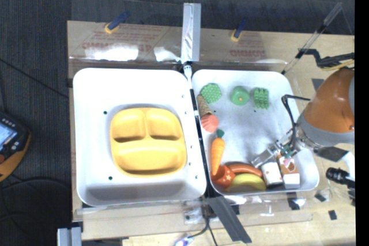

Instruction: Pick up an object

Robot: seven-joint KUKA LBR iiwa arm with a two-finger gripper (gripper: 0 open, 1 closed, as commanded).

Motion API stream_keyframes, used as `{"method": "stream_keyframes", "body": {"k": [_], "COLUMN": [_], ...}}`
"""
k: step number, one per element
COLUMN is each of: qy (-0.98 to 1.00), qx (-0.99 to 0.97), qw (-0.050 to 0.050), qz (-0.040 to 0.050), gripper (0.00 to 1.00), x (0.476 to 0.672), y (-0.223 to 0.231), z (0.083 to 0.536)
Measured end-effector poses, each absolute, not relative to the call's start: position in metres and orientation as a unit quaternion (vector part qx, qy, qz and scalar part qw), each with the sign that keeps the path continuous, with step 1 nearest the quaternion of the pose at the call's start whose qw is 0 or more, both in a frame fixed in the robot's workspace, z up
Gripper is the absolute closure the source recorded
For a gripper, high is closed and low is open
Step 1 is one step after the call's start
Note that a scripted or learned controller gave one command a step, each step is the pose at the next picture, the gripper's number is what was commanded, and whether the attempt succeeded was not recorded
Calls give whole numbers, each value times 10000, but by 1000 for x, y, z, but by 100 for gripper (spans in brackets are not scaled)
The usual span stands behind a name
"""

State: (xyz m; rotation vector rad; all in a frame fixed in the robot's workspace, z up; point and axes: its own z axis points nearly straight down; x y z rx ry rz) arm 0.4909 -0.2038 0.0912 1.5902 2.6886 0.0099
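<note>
Camera view: jaws nr banana

faint red print on board, unreadable

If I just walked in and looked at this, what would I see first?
Probably the big yellow tray, sitting alone in the left bin. Next, the toy food crowding the right bin: an orange carrot near the divider, a yellow banana at the front wall, and three green pieces along the back. The robot's orange-banded arm reaches in from the right, its hand low in the front right corner.
</note>
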Motion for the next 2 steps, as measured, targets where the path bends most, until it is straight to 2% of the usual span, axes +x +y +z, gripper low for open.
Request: {"method": "stream_keyframes", "body": {"k": [2], "qy": [8692], "qx": [4945], "qw": [61], "qz": [36], "gripper": [0], "x": [491], "y": [-218], "z": [91]}}
